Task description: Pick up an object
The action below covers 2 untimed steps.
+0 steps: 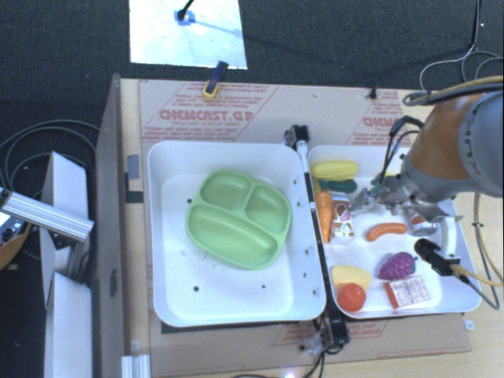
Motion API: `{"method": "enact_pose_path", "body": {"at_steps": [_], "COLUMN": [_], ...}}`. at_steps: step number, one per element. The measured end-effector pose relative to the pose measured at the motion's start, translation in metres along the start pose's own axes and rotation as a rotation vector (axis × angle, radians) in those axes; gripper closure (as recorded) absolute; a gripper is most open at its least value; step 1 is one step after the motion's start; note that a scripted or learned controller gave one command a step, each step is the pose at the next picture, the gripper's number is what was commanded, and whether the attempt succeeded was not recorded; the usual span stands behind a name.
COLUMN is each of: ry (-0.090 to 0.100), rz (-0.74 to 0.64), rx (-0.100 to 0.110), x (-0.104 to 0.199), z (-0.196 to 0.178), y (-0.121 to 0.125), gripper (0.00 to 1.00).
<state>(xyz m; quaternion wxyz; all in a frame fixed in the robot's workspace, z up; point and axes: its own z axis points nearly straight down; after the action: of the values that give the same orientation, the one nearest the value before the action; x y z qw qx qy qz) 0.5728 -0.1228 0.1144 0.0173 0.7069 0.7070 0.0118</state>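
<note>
While hovering low over the right bin [461, 294], end effector [391, 198] seen near that bin's middle; finger state cannot be told at this angle. Nearest candidate noted: orange sausage [386, 231], lying just below and slightly left in view, long axis roughly left-right, close but not touching. Purple grapes [397, 265] lower still. Arm [461, 148] reaching in from view's right, wrist angled down and leftward. Judged: short descent toward the sausage needed.
</note>
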Motion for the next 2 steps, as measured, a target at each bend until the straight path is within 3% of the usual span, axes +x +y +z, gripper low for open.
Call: {"method": "enact_pose_path", "body": {"at_steps": [1,2], "ry": [0.006,0.007], "rz": [0.003,-0.001], "rx": [0.044,0.038], "x": [-0.035,-0.032], "z": [0.031,0.019], "y": [-0.032,-0.028], "gripper": [0.0,1.0]}}
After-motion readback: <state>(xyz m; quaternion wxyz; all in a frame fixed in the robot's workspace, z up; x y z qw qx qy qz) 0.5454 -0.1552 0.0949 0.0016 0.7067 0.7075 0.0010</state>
